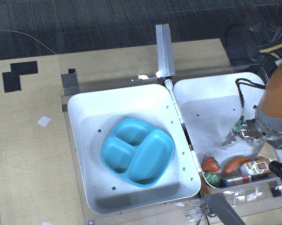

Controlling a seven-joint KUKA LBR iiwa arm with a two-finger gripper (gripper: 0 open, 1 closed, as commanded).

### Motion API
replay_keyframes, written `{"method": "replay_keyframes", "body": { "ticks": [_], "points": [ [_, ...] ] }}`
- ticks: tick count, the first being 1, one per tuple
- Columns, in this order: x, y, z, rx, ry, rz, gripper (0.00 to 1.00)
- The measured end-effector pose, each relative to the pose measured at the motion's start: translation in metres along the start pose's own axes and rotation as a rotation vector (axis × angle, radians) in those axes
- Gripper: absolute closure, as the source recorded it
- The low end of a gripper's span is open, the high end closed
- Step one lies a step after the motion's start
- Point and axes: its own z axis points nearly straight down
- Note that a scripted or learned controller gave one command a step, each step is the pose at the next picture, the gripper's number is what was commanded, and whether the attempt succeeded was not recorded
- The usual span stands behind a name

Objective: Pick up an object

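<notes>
My gripper (238, 134) hangs at right of frame – open or closed, I cannot tell – above the hot dog (236, 163) at lower right; descend squarely, centred on it.

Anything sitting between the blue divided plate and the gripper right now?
Just the divider where the two bins meet, then bare white floor of the right bin. The camera view shows nothing loose between the blue divided plate and gripper.

The blue divided plate (138, 151) looks like smooth, shiny plastic. The white bins (85, 144) seem matt plastic. The bench (28, 169) looks like pale wood.
</notes>
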Motion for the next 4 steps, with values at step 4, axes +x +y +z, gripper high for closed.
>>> {"method": "replay_keyframes", "body": {
  "ticks": [4],
  "points": [
    [-0.003,0.091,-0.036,0.006,0.004,-0.604,0.0]
  ]
}}
